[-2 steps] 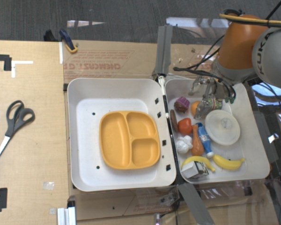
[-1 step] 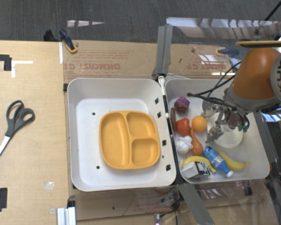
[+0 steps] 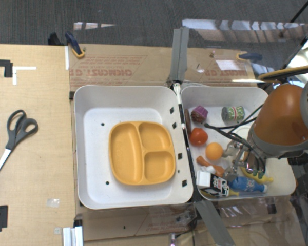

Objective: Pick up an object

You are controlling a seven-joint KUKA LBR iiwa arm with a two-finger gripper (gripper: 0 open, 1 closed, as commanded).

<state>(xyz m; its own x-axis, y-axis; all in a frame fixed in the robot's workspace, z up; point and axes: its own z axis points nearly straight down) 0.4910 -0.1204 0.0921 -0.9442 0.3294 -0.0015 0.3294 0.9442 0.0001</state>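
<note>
At far left, metal scissors (image 3: 13, 132) with black handles lie on the pale wooden surface (image 3: 36, 188). The left bin (image 3: 87, 188), smooth white plastic, holds a glossy yellow three-compartment tray (image 3: 142, 152). In the right bin (image 3: 277, 186) sit a purple-brown piece (image 3: 199, 114), a red tomato (image 3: 198, 136), a round orange (image 3: 214, 151), a green-banded can (image 3: 233, 114) and a blue bottle (image 3: 246, 185). The arm bends down at lower right; its gripper (image 3: 245, 161) hangs just above the bottle, and how far it is parted I cannot tell.
</note>
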